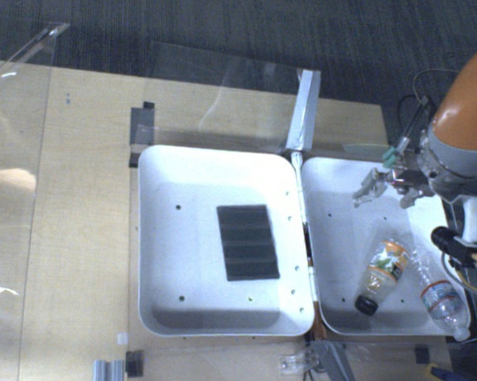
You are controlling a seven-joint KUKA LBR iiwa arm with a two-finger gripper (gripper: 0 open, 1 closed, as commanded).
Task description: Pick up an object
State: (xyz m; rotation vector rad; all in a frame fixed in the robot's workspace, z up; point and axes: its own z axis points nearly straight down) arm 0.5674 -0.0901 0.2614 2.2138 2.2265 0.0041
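Lying on its side in the right bin, near the front wall, a small bottle with a dark cap is a likely pick; a clear bottle rests just beside it. Above the bin's back half hangs the gripper, fingers spread and empty, probably poised to descend. A dark ridged block occupies the left bin, well apart.
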